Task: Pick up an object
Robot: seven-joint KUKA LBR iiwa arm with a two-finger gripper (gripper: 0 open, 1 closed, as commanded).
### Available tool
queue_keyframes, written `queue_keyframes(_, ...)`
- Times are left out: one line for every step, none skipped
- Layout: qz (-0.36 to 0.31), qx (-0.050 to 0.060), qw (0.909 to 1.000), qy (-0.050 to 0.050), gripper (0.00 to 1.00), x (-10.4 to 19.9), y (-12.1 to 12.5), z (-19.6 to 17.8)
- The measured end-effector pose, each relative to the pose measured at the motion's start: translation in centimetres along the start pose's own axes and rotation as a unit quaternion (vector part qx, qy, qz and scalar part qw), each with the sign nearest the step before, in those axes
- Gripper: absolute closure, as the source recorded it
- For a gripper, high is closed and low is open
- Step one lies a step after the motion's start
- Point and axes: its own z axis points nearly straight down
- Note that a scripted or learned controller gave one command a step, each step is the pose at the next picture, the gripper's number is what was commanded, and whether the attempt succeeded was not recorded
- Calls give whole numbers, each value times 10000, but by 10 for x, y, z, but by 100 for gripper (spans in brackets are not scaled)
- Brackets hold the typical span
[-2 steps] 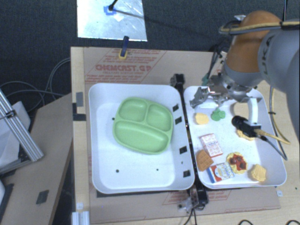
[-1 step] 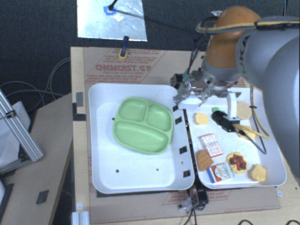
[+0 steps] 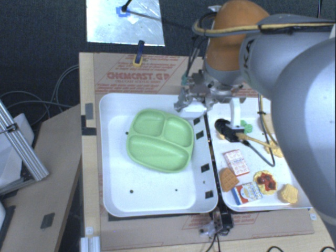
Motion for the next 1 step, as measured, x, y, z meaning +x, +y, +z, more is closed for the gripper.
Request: queue_keyframes(18,-5,10000,-10,100,6,13,-18)
